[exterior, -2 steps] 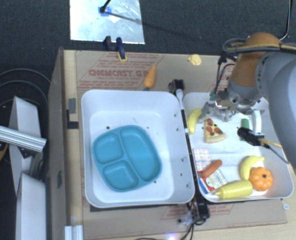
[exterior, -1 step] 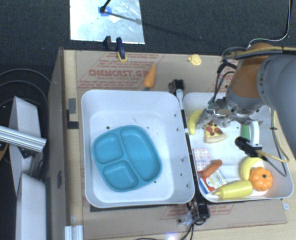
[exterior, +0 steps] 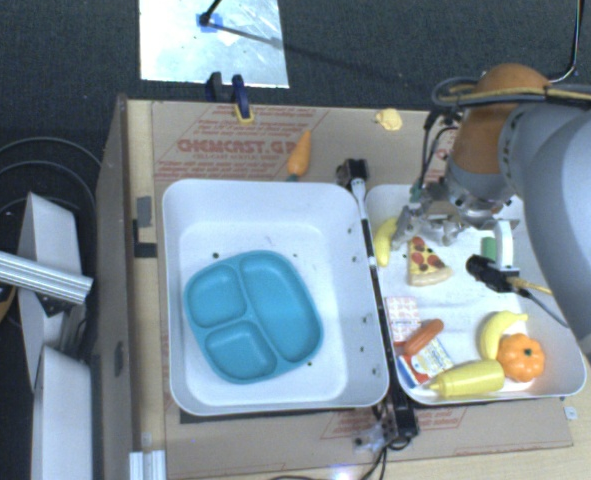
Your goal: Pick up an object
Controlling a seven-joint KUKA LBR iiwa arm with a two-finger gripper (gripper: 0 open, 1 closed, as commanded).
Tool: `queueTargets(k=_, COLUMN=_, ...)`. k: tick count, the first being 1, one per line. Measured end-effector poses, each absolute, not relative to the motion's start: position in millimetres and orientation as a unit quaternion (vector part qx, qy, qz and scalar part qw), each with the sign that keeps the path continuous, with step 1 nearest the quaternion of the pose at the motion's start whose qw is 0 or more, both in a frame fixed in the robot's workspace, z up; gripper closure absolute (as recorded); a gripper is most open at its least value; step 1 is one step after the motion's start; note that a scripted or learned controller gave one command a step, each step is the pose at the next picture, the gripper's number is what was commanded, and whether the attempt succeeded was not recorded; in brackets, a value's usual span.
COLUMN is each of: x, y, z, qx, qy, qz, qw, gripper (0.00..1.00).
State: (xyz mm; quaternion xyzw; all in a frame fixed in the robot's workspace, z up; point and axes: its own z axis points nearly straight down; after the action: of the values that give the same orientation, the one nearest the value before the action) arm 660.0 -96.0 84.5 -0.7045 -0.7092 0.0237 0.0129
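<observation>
Gripper low over the toy pizza slice in the right bin.

The gripper [exterior: 427,224] hangs at the far end of the right bin [exterior: 460,306], just above the pizza slice [exterior: 427,264]; how far open it is cannot be told, and nothing visibly sits in its hold. A toy banana [exterior: 384,241] lies against the bin's left wall, just beside the pizza. Crowded at the near end are a printed packet [exterior: 400,315], a sausage [exterior: 421,335], a yellow squeeze bottle [exterior: 467,377], a lemon [exterior: 498,330] and an orange pumpkin [exterior: 521,357]. Bare white floor lies between the pizza and that cluster. The left bin [exterior: 275,218] holds a blue divided plate [exterior: 253,315] with open floor around it. A carrot [exterior: 298,154] rests on the cardboard beyond the bins.
</observation>
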Motion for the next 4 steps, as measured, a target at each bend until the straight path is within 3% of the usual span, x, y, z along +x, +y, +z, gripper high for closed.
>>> queueTargets(k=1, x=641.9, y=-96.2, z=85.2, qx=-0.709, qy=-0.705, qz=0.0037, qw=-0.003, gripper=0.00)
queueTargets(k=2, x=623.4, y=-92.8, z=85.3, qx=-0.708, qy=-0.706, qz=0.0008, qw=-0.003, gripper=0.00)
queueTargets(k=3, x=625.2, y=-91.5, z=96.5, qx=-0.707, qy=-0.707, qz=-0.0011, qw=-0.003, gripper=1.00)
queueTargets(k=4, x=586.2, y=-124.6, z=145.0, qx=-0.708, qy=-0.706, qz=0.0001, qw=0.000, gripper=1.00)
